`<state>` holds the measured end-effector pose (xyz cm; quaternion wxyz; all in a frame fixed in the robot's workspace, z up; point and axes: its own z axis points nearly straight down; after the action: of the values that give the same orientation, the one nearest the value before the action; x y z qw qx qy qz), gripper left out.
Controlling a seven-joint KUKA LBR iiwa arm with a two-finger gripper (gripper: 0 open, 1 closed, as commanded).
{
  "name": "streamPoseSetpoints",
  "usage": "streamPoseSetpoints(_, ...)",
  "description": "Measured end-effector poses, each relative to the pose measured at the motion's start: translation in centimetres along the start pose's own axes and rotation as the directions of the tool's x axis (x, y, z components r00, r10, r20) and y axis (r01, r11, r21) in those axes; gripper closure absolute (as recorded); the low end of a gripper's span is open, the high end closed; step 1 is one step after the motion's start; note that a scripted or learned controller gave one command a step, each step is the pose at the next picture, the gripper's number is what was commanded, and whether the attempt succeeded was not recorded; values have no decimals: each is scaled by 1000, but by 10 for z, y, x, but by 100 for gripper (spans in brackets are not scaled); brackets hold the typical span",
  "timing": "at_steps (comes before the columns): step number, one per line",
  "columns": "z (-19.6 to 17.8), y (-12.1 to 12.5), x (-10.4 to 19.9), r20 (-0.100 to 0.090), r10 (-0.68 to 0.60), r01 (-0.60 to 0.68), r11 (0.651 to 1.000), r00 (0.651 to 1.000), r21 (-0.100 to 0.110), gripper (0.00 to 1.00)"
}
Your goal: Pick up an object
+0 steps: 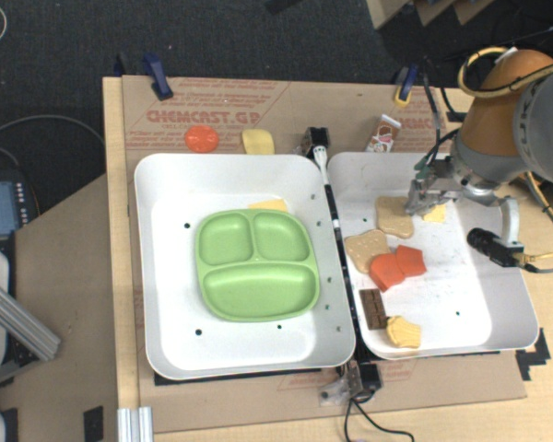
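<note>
My gripper [423,194] hangs low over the back of the right bin [498,320], reaching in from the right. Just below it lies a small yellow wedge [434,214], and a tan bread slice [394,216] sits beside it to the left. Whether the gripper touches either one I cannot tell. Further forward in this bin are a second tan slice [367,247], a red piece [396,267], a brown bar [373,308] and a yellow crinkled piece [404,331].
The left bin [166,201] holds a green divided plate [256,265] with a yellow piece [269,205] behind it. On the board behind the bins lie an orange item [201,139], a yellow item [257,142] and a small carton [383,133].
</note>
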<state>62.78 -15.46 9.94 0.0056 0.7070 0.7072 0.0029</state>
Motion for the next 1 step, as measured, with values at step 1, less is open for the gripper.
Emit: streamPoseSetpoints(1, 1, 0, 0, 0, 0, 0, 1000, 1000, 2, 0)
